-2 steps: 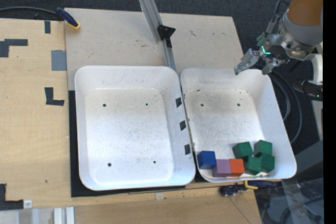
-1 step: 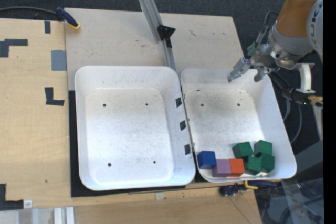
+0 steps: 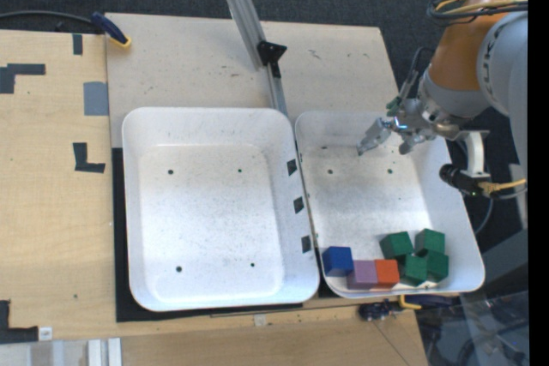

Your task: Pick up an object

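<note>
Small blocks lie bunched at the near edge of the right bin: a blue block, a purple block, an orange block and several green blocks. My gripper hangs over the far part of that bin, well away from the blocks. Its two fingers are spread apart with nothing between them, so it is open.
The left bin sits beside the right one on a dark mat. A slanted metal pole runs down to a black clamp at the bins' far edge. A blue and yellow tool lies on the bench at far left.
</note>
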Robot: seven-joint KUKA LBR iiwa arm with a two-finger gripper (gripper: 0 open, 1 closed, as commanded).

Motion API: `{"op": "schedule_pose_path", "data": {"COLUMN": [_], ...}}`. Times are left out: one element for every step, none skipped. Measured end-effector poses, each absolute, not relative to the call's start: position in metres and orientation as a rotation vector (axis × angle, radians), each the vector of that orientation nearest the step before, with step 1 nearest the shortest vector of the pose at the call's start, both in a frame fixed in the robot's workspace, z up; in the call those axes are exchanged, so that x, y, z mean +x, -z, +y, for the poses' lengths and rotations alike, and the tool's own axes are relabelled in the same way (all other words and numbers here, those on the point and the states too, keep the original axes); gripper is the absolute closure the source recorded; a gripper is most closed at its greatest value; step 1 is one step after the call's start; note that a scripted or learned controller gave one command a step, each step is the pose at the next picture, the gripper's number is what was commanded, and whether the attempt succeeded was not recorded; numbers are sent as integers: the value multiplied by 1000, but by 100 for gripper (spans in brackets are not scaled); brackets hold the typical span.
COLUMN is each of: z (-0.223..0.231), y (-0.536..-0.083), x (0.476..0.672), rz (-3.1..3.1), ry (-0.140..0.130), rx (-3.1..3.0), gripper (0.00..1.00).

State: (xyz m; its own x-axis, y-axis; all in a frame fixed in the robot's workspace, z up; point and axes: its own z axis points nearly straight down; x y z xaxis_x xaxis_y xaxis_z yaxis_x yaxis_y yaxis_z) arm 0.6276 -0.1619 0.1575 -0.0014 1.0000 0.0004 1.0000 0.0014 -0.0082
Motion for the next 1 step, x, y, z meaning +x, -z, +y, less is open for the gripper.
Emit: {"op": "schedule_pose_path", "data": {"z": [-159], "y": [-111], "x": [620], "rz": [-2220], "ry": [-7], "rx": [-2216], "gripper": [0]}}
